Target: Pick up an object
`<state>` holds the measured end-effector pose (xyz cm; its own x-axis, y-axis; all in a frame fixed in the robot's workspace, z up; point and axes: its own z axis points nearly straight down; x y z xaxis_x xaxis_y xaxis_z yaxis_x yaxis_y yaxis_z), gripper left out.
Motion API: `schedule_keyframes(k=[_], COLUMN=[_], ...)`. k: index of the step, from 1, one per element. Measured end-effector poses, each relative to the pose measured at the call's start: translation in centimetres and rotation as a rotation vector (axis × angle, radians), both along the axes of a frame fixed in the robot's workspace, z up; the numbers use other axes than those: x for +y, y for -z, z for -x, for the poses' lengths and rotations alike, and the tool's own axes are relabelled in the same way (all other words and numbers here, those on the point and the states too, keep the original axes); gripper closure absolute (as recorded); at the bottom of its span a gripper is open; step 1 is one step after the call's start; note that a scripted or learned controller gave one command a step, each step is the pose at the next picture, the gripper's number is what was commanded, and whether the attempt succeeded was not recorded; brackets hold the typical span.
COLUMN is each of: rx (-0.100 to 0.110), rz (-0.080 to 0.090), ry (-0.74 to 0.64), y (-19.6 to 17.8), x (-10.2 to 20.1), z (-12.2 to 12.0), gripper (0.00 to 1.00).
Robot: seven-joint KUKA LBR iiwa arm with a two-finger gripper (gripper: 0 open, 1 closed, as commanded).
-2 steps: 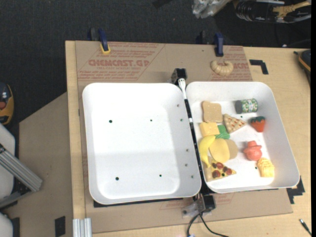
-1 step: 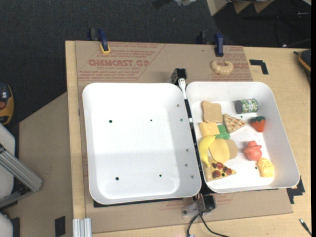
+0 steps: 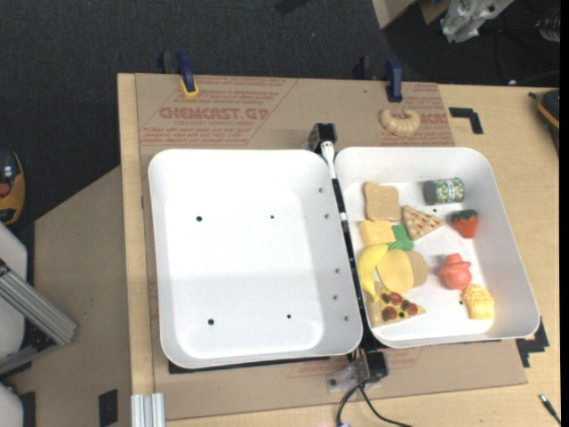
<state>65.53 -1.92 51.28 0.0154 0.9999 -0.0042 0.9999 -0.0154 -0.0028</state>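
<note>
Nearest edge: black clip w/ cable [image 3: 368,368] sits at the front junction of the two bins. Left bin [image 3: 240,256] is white, w/ a few small dark dots on its floor. Right bin [image 3: 508,238] is touching it along the centre seam and holds all the toy food, which is the pick candidates.

Front of the right bin: pizza slice [image 3: 397,308] w/ red & dark toppings, and a yellow corn piece [image 3: 478,302] near the right wall. Just behind: a tan-yellow round piece [image 3: 402,271] touching a yellow banana [image 3: 368,269], and a red-pink lumpy item [image 3: 454,272] set apart to the right. Mid: yellow cheese block [image 3: 377,232], a small green bit [image 3: 404,236], a triangular wedge [image 3: 420,221], and a red strawberry [image 3: 466,223] w/ green top. Back: tan bread slice [image 3: 382,201]; small can [image 3: 444,189] lying on its side, label green/white, text too small to read.

Beyond the bins, the brown board [image 3: 133,238] carries red print reading approx. "CHEMCAST G P" [image 3: 213,112]; a second print on the right is partly covered by a beige ring-shaped item [image 3: 399,121]. Two blue clamps [image 3: 187,74] hold the far edge.

Far right top: gripper [image 3: 476,5], metallic, above dark floor, well apart from the bins. Open or closed: can't tell.
</note>
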Motion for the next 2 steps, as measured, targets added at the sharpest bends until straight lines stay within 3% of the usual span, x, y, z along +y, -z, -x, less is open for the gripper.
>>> schedule_keyframes(k=[1, 2], rx=[0.011, -0.012], rz=[-0.004, -0.005], ry=[-0.014, -0.02], y=[26.4, 18.4], x=[0.4, 5.4], z=[-0.9, -1.2], gripper=[1.0, 1.0])
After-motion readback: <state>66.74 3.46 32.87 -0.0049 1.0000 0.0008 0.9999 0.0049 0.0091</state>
